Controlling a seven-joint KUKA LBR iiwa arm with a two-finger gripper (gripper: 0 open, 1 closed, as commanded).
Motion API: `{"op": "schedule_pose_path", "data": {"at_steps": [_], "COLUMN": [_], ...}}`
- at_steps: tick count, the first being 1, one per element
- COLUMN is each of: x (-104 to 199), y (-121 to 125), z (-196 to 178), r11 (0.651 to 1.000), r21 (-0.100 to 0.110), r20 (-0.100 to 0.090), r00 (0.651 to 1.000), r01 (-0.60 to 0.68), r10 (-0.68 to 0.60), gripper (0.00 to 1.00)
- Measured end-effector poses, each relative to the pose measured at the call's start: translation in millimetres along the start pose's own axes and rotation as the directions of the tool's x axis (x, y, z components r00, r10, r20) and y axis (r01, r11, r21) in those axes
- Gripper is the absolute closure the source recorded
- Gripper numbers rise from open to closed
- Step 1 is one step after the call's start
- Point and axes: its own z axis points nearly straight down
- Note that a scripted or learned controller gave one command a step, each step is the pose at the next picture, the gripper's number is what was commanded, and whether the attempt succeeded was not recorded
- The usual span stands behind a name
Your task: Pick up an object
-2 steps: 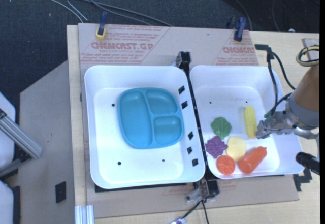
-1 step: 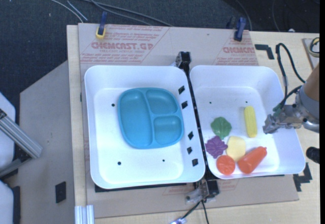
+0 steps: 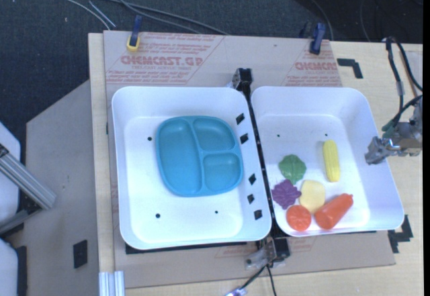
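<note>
The right bin [image 3: 349,103] holds several toy foods in its near half. A yellow corn cob [image 3: 330,160] lies upright beside a green leafy piece [image 3: 292,168]. Below them are purple grapes [image 3: 285,192], a pale yellow piece [image 3: 312,194], a red tomato [image 3: 299,218] and an orange carrot [image 3: 334,211]. My gripper [image 3: 380,151] hangs at the right rim of this bin, right of the corn and apart from every toy. Nothing shows in its grasp.
The left bin [image 3: 127,154] carries a blue divided plate [image 3: 199,154]. A black divider with clips [image 3: 250,154] runs between the bins. Cables [image 3: 403,80] hang at the right, and clamps [image 3: 134,39] hold the board at the back.
</note>
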Motion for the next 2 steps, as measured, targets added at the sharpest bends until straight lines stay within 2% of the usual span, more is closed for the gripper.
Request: {"op": "schedule_pose_path", "data": {"at_steps": [1, 2], "x": [9.8, 62.7], "y": [1.1, 17.2], "z": [-56.5, -40.0], "r11": [1.000, 1.000], "r21": [-0.001, 0.007], "r20": [0.000, -0.005], "r00": [1.000, 1.000], "r01": [0.002, 0.004], "r10": [-0.002, -0.004], "gripper": [1.00, 1.00]}}
